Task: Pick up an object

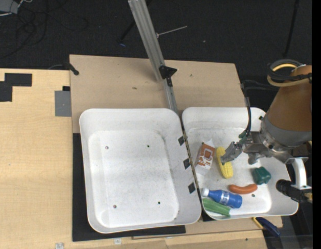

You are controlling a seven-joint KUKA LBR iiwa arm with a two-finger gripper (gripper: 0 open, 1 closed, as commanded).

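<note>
Hovering over right bin [264, 115], pincer [232, 154] sits at upper end of yellow corn [225, 164]; cannot tell finger state. Corn lies mid-bin beside red-white packet [205, 155]. Advice: straddle corn across narrow width, descend straight, avoid nudging packet.

The orange-and-white packet [205, 155] bears print, but none of it can be read.
</note>
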